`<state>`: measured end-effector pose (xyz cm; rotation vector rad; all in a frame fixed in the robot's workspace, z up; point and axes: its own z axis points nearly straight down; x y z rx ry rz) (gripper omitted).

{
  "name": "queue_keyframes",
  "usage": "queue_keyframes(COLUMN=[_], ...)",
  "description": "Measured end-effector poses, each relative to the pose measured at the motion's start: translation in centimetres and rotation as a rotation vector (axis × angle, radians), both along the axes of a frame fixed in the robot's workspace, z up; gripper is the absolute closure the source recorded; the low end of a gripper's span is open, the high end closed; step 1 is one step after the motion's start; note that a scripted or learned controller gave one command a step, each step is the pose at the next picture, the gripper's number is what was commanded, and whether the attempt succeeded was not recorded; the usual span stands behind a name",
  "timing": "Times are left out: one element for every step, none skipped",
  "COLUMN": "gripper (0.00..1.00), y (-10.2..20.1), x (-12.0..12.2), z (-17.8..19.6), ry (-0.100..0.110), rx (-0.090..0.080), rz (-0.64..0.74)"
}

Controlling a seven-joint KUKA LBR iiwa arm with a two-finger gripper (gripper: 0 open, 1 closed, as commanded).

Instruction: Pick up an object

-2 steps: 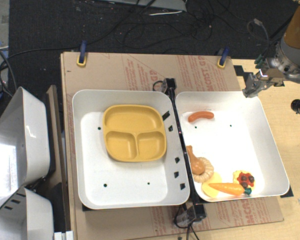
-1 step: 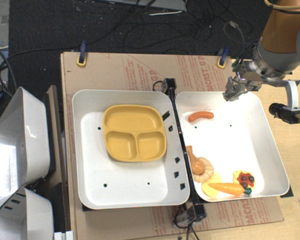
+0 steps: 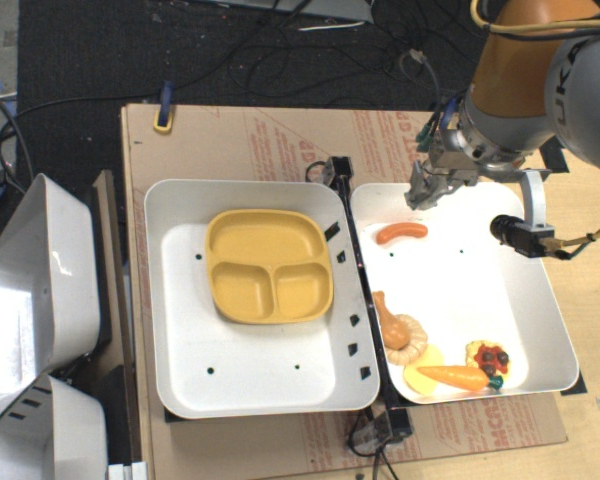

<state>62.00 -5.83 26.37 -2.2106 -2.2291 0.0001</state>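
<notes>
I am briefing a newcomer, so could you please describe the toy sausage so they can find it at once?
Look in the right-hand white bin, near its far edge, just below the gripper. The toy sausage lies there alone: a small, smooth, orange-red curved link. The other toy foods, such as the carrot, cluster at the bin's near edge.

Grey arm [image 3: 580, 78] with orange band, yellow cable loop (near the top), dark metal claw [image 3: 425, 196].
</notes>
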Motion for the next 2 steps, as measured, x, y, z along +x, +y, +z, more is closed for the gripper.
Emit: queue_keyframes(gripper=[1.0, 1.0], y=[5.8, 10.8], x=[-0.3, -1.8], z=[-1.0, -0.6], ry=[0.0, 0.0], rx=[0.0, 0.0], rz=[0.0, 0.0])
